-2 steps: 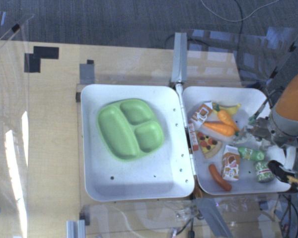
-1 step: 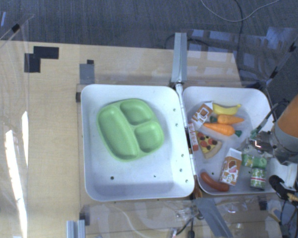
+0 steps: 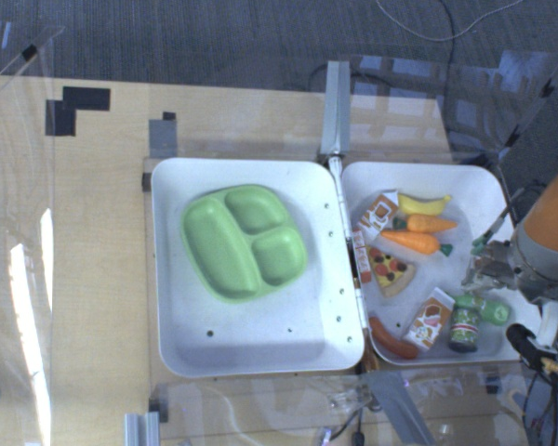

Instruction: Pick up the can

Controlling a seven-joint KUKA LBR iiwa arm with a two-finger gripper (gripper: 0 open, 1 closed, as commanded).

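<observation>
The can [image 3: 464,327] is small and dark with a green label. It stands upright near the front right corner of the right bin [image 3: 474,182]. My gripper [image 3: 488,275] hangs just behind and slightly right of the can, at the end of the grey arm with its orange band [image 3: 551,219] coming in from the right. Nothing shows in the gripper's grasp. A small green round object [image 3: 497,312] lies right beside the can.
The right bin also holds a banana [image 3: 422,203], two carrots [image 3: 415,241], a pizza slice [image 3: 389,269], a sausage [image 3: 391,338] and two small cartons [image 3: 431,318]. A green divided plate [image 3: 244,242] sits in the left bin [image 3: 181,342]. Cables hang at the bench's right front.
</observation>
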